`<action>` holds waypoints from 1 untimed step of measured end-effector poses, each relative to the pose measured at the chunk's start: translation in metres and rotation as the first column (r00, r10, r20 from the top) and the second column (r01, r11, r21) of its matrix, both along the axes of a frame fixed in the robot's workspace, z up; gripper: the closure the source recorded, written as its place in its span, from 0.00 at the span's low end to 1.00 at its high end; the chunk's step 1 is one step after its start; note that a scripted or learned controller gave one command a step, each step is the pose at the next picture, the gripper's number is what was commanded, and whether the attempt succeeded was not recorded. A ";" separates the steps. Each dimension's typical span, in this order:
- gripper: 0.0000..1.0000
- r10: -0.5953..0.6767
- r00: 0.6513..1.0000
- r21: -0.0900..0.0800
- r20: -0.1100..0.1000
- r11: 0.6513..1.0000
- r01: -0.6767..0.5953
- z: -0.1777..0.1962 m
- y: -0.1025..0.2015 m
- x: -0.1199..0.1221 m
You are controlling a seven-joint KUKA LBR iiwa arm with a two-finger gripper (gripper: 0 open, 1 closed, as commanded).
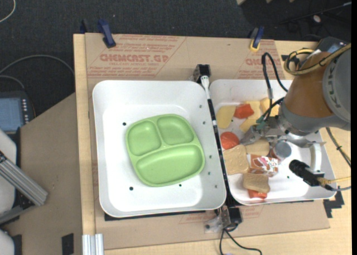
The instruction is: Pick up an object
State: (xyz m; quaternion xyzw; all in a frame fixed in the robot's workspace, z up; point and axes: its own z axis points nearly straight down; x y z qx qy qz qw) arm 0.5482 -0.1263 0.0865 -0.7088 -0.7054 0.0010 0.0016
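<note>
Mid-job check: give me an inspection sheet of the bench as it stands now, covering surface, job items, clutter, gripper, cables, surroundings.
Surface: cardboard-topped bench bearing two white bins, left bin and right bin.
Job's things: play food in the right bin: bread slice, sandwich, red tomato piece, yellow cheese piece, orange piece.
Clutter: green divided plate in the left bin.
Gripper: gripper low over the right bin's food; fingers unclear.
Cables: black cable along the arm.
Surroundings: blue clamps at the bench's far edge; dark floor.
</note>
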 end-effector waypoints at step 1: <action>0.00 0.008 1.000 -0.003 0.010 1.000 -0.008 -0.001 0.026 0.076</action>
